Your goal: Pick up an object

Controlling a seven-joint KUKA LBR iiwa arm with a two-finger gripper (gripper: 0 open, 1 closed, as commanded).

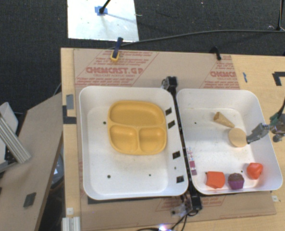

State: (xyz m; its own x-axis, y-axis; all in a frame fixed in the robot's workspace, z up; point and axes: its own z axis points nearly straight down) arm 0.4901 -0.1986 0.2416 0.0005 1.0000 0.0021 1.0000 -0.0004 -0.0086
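The right bin holds several small objects. A tan wedge lies toward its back, with a round tan disc just in front of it. Along the bin's front wall sit an orange block, a purple cupcake-like piece and a red-orange piece. My gripper reaches in low from the right edge. Its tip is right beside the disc's right side, touching or nearly touching it. I see nothing held in it.
The left bin holds a yellow divided plate. A row of black clips runs along the seam between the bins. A cable crosses the bench at the back.
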